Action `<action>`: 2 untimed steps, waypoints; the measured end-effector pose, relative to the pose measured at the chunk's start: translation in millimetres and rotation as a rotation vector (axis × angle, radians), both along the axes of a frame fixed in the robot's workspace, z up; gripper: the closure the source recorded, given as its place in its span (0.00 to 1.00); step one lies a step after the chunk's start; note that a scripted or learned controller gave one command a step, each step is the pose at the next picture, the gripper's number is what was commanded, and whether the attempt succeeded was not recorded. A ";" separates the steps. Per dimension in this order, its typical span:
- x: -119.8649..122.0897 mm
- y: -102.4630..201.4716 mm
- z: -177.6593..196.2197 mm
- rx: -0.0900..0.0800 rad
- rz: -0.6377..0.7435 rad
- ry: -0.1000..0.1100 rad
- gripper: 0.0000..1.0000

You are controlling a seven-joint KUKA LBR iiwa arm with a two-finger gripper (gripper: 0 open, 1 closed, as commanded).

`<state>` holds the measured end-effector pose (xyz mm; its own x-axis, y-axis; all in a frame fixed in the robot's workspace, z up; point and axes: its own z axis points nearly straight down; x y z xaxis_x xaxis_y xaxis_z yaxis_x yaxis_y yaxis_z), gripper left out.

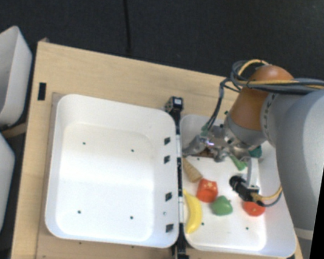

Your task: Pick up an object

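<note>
Two bins sit on the table (110,74); the right bin (255,237) holds a banana (192,213), red piece (206,190) and green piece (221,206). Tool (211,145) hovers at its far end, opening indiscernible. Centring over one isolated piece before descending would aid the grasp.

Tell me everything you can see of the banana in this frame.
The banana is yellow, smooth and glossy like a plastic toy, curved, unpeeled. It lies flat in the right bin, hard against that bin's left wall, its length running along the wall. The red piece and the green piece sit close to its right, apparently apart from it.
</note>
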<state>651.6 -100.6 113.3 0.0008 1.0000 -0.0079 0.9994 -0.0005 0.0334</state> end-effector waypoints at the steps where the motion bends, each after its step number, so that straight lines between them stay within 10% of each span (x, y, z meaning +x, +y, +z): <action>1: 41.3 -7.2 -0.8 0.002 0.007 0.017 0.00; 2: 32.0 -5.5 -1.1 0.002 0.004 0.011 0.00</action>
